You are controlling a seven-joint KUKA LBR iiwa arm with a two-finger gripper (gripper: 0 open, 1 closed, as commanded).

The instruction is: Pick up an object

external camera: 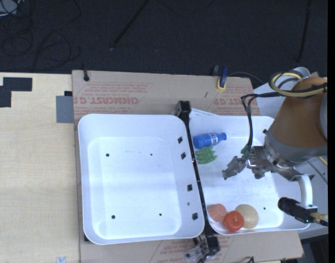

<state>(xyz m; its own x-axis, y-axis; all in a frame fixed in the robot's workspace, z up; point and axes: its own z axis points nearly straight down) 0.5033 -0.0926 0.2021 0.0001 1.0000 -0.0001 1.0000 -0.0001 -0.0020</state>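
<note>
The right bin (249,199) holds a blue bottle (209,139) lying near its far left corner, with a green leafy item (205,156) just below it. At the bin's front edge sit a pink piece (216,212), a red round piece (233,221) and a beige round piece (247,215) close together. My gripper (233,169) hangs over the middle of the right bin, right of the green item and apart from it. Its grey fingers (230,172) point left with nothing between them.
The left bin (134,177) lies beside the right one, with a black divider bar (190,169) between them. Both rest on cardboard (134,92). Cables (248,119) loop down from the arm over the right bin's far side.
</note>
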